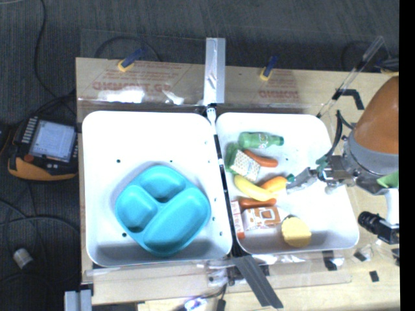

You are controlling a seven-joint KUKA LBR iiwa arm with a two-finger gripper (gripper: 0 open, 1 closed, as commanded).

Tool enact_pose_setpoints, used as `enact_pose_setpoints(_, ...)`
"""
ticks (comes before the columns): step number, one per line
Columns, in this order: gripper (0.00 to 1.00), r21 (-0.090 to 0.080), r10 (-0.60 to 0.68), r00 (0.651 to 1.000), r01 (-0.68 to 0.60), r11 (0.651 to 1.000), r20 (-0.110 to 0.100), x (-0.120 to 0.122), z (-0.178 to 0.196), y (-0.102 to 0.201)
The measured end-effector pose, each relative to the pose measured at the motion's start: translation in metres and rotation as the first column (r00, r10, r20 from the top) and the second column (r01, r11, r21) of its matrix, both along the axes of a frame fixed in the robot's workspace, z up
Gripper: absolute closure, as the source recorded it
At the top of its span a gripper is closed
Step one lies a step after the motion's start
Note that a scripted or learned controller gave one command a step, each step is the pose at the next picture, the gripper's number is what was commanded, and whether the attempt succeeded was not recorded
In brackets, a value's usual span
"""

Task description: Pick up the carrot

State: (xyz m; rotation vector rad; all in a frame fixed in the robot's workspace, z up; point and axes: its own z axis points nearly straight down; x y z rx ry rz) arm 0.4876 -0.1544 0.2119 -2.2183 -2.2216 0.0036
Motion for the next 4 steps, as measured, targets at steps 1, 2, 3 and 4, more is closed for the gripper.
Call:
enact_pose_setpoints(1,0.0,0.0,0.133,0.991,-0.133,0.991,0.0,0.056,-0.052,0.012)
enact_pose_setpoints(2,0.0,0.002,0.154,0.988,-0.154,0.988,0.003,0.061,-0.119,-0.009)
enact_pose_setpoints(3,0.0,0.001,0.576,0.817,-0.576,0.817,0.003,0.028,-0.078,-0.023)
enact_pose_setpoints(4,0.0,-0.004,0.658,0.753,-0.658,0.753,0.008,0.06,-0.123,-0.061)
